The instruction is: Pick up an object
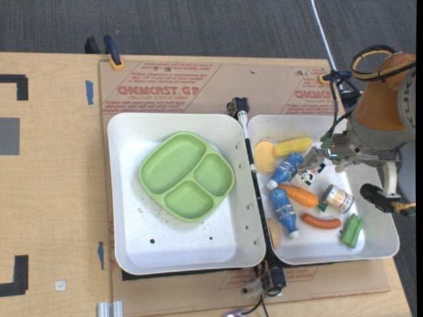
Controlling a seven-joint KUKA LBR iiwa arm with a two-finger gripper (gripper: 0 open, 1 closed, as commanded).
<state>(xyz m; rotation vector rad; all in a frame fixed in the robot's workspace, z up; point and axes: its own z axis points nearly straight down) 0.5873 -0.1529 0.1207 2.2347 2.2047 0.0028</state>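
The left bin [132, 243] holds a green plate [187, 176]. The right bin [380, 240] holds the toys. The gripper [316, 158] hangs over a small black-and-white toy [307, 175], maybe touching it. I cannot tell its grip. Go down slowly and straight so the blue bottle [285, 169] stays put.

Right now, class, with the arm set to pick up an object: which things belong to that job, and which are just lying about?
Belong to the job:
gripper
yellow banana
orange carrot
blue bottle
red sausage
small jar
green toy
right bin

Lying about:
green divided plate
left bin
blue tape
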